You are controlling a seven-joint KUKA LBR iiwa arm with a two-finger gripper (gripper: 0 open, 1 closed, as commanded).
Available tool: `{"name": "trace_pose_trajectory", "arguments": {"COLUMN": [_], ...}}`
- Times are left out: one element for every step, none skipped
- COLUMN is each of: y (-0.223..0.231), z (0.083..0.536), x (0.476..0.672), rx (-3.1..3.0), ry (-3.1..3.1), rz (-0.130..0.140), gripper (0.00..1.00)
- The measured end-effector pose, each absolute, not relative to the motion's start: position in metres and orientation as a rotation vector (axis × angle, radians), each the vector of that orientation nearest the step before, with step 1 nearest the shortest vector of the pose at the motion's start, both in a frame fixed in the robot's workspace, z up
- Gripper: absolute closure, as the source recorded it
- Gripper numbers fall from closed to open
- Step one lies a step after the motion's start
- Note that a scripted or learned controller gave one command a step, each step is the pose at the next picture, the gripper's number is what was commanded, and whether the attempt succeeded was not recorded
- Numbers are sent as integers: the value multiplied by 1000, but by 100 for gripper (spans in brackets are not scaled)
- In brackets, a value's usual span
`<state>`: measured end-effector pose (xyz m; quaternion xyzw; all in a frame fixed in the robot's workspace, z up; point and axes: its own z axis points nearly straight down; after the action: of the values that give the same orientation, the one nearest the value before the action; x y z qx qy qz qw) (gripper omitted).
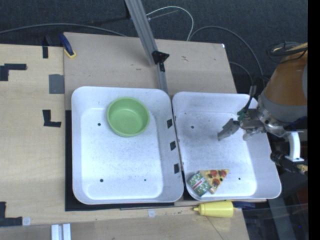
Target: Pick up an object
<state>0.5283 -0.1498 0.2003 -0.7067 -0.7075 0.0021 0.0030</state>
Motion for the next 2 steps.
{"name": "trace_pose_trajectory", "arguments": {"y": [-151, -141], "z": [156, 97], "x": [524, 519], "rx": [-2217, -2214], "ry": [-2218, -2218], "rz": [6, 7], "gripper": [0, 0]}}
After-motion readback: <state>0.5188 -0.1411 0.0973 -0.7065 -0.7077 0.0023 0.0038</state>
